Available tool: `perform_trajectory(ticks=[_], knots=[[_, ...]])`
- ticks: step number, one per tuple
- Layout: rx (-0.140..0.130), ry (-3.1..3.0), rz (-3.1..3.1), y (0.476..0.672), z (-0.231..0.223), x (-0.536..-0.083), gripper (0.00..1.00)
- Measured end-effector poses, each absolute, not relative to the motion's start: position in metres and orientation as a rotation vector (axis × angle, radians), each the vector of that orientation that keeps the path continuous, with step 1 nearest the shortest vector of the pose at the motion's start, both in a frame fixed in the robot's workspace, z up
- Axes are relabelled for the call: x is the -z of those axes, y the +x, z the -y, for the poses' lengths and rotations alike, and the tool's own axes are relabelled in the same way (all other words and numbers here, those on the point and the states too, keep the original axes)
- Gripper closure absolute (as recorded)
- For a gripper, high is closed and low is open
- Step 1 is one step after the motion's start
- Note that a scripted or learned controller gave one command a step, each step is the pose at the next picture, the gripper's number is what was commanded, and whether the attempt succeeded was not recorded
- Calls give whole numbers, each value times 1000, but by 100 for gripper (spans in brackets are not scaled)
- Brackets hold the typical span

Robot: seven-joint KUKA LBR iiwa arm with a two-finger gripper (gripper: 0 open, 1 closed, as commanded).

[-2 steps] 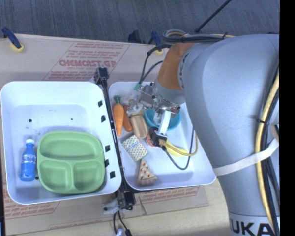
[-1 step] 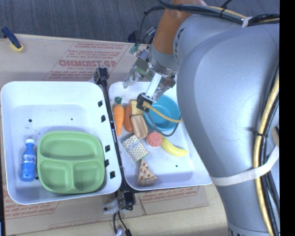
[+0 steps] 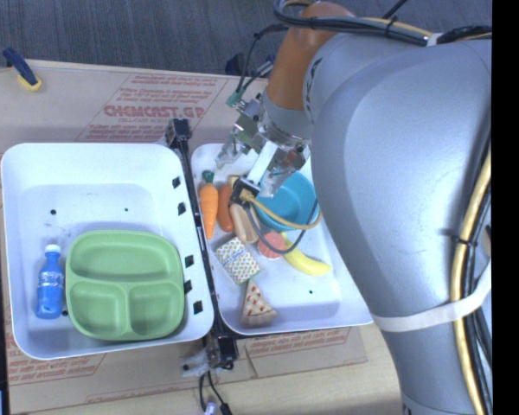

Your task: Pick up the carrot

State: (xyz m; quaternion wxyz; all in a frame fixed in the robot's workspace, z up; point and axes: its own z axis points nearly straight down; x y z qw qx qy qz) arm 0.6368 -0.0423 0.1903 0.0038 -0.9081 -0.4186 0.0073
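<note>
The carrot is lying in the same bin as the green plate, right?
No. The green plate lies in one bin, but the camera view shows the carrot in the other bin, the one with the banana.

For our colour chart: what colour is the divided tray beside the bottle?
Light green tray, camera view.

- Big, smooth, round grey arm.
- Orange band near the thin end.
- Black cables looped over the top.
- White strap round the thick part.
- Yellow cable down the side.
- Small shiny gripper at the thin end.
</note>
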Motion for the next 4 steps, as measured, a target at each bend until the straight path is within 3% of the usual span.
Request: perform_trajectory(ticks=[1, 2, 3, 4], knots=[[-20, -2868, 1265, 592, 9, -190, 0], [-24, -3060, 672, 559, 27, -190, 0], [-19, -3091, 533, 597, -8, -191, 0], [-7, -3093, 522, 629, -25, -254, 0]])
